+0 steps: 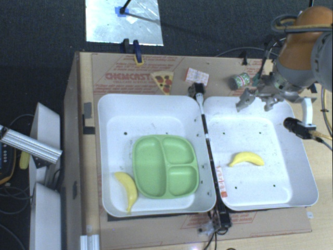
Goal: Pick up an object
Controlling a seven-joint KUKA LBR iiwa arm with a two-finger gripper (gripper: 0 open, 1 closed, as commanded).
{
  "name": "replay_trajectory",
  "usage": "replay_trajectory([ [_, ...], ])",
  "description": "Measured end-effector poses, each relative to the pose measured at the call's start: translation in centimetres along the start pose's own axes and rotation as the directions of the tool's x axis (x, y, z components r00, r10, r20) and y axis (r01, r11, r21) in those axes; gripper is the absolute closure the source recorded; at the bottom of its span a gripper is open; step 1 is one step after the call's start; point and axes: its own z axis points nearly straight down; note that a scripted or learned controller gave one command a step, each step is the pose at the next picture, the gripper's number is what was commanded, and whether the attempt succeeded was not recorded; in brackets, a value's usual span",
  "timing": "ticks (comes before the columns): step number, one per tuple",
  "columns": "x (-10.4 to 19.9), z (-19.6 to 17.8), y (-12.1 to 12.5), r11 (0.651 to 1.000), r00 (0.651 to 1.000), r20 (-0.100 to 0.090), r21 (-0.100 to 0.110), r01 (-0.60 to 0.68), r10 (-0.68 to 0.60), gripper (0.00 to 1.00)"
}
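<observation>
Camera view, step in hand: approach phase, by judgement. Nothing is lifted; every object rests in a bin.
Camera view, arm: grey arm with orange band enters from the right and sits over the far right corner of the right bin (299, 189).
Camera view, pincer: the pincer (257, 102) hangs over the far edge of the right bin. Two grey fingers (244, 102) point down and stand apart, with nothing between them.
Camera view, task's thing: a yellow banana (246, 159) lies flat on the floor of the right bin, roughly mid-bin, curved ends pointing toward the near side.
Camera view, relation: the banana is well apart from the pincer, nearer the camera and at about the same left-to-right position. No contact.
Camera view, other candidates: a second banana (127, 189) lies in the left bin (112, 139), at the near left corner, just beside a green divided plate (165, 165); whether they touch cannot be told.
Camera view, tabletop: a small green-and-white can (241, 80) rests on the tabletop (130, 69) beyond the right bin, near the pincer.
Next move, judgement: carry the pincer toward the near side until it is over the first banana, turn the fingers across its narrow width, descend to the bin floor, close, then lift.
Risk, judgement: the banana is low and curved; an off-centre closure could push it aside.
</observation>
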Motion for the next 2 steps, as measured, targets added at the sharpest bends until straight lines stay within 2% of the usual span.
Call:
replay_trajectory([
  [1,-1.5,2.9,-2.9,1.0,1.0,0.001,0.001,-0.002,0.002,0.0],
  [2,-0.1,11.4,-8.7,1.0,1.0,-0.001,0.004,-0.003,0.003,0.0],
])
